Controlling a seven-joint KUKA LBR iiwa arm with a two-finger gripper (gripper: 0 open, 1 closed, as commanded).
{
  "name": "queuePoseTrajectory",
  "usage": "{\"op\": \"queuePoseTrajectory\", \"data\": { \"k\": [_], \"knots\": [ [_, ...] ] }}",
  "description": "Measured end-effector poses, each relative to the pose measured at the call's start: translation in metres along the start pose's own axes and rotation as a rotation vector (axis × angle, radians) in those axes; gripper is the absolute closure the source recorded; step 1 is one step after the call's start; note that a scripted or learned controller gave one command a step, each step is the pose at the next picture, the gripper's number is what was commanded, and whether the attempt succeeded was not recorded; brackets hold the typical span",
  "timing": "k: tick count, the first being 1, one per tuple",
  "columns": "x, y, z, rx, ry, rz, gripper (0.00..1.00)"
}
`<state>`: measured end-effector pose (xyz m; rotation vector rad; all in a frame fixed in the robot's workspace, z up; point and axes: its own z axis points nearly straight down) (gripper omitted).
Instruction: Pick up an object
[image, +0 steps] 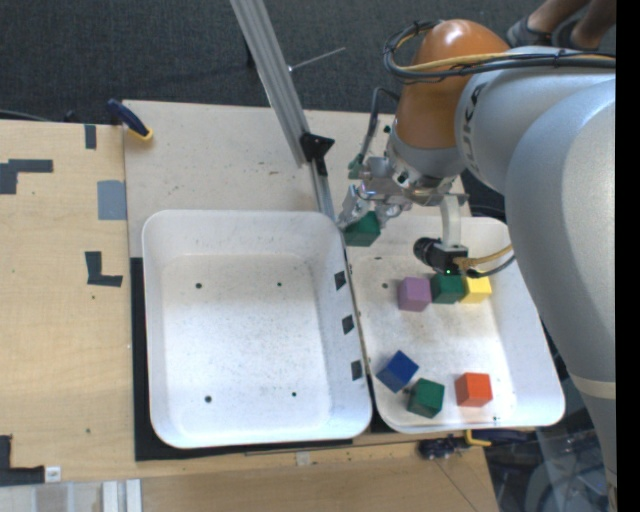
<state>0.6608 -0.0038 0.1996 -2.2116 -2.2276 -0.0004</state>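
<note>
My gripper (362, 213) hangs over the far left corner of the right bin (520, 400), close to the divide between the bins. A dark green block (363, 230) sits between its fingers, held above the bin floor. Lying in the right bin are a purple cube (414, 293), a green cube (449, 288) and a yellow cube (478, 289) in a row, then a blue cube (398, 369), another green cube (426, 397) and an orange cube (474, 389) near the front.
The left bin (160, 300) lies beside the right one. A slanted metal rail (285, 95) runs down to the bins' far junction, just left of the gripper. A blue and yellow clamp (130, 118) rests on the bench at the far left.
</note>
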Motion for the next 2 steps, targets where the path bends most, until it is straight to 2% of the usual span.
{"op": "queuePoseTrajectory", "data": {
  "k": [2],
  "knots": [
    [0.102,-0.021,0.001,0.002,-0.001,0.000,1.00]
  ]
}}
